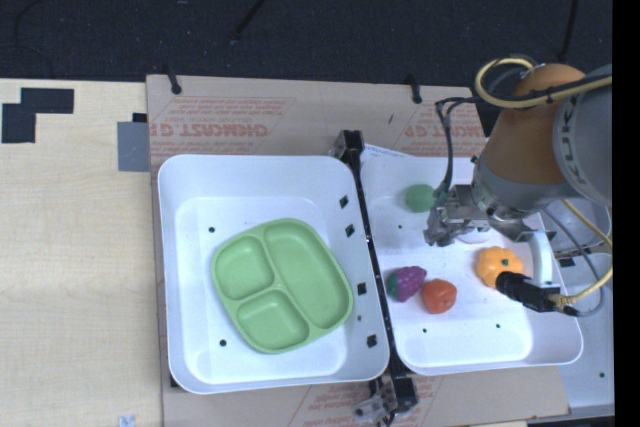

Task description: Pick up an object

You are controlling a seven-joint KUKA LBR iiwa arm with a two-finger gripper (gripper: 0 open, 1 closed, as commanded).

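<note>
Where pincer [440,233] hovers, purple toy [405,281] lies below, axis left-right.

- Divided plate [282,286] lies in the left bin [190,205].
- Four toy foods lie in the right bin [480,347]: ball [419,197] behind, grapes [405,281] beside tomato [438,295], pepper [497,265] rightmost.
</note>
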